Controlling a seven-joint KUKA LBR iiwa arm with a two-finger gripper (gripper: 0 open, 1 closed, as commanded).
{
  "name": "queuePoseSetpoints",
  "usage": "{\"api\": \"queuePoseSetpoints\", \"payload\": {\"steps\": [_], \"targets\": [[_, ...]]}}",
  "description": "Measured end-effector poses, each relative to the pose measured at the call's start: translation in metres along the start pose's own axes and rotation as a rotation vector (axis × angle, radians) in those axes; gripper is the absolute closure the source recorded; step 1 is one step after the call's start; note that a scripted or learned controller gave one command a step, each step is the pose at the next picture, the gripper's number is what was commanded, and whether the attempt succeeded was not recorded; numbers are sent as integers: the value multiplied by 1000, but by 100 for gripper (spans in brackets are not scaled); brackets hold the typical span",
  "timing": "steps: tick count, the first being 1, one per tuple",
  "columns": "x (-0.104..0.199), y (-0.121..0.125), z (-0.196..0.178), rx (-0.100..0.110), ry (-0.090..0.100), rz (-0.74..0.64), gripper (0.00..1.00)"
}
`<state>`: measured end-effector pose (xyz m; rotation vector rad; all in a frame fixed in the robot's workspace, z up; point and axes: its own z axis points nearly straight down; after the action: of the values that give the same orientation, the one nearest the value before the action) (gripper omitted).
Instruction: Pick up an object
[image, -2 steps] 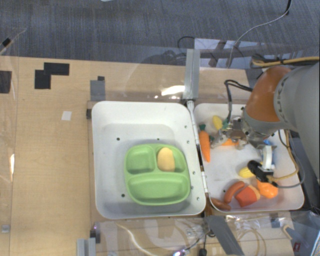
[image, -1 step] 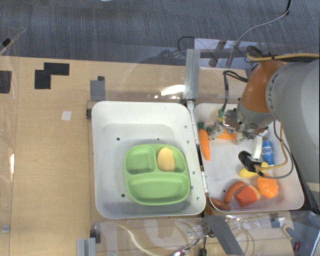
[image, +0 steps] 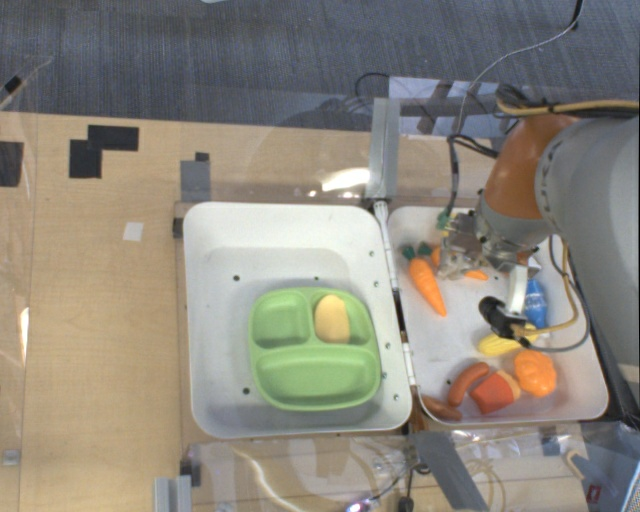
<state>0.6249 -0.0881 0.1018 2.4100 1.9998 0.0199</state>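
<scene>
Pale wooden bench (image: 100, 300) underneath, bearing two shallow white bins side by side. Grey arm (image: 590, 180) with its orange band, reaching in from the right over the far end of the right bin (image: 440, 335). Gripper (image: 462, 258) low over that bin's far part, near the left wall. Open or closed: cannot tell from this angle, and nothing seen held.

In the left bin (image: 215, 300), a green divided tray (image: 300, 375) near the middle, with a pale yellow egg-shaped piece (image: 332, 319) in its upper right compartment.

In the right bin, toy food scattered about, the pick choices all here. Carrot (image: 428, 285) just left of the gripper, lying at a slant, not touching it. Small orange piece (image: 477, 274) right beside the gripper. Blue item (image: 536, 303) by the right wall. Yellow piece (image: 497, 346) below it. Orange pumpkin-like piece (image: 536, 372), red block (image: 491, 393) and sausage (image: 468, 381) clustered at the near end, close together, well apart from the gripper.
</scene>
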Motion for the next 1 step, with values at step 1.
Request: {"api": "queuePoseSetpoints", "payload": {"steps": [1], "targets": [[0,0,0,0,0,0,0]]}}
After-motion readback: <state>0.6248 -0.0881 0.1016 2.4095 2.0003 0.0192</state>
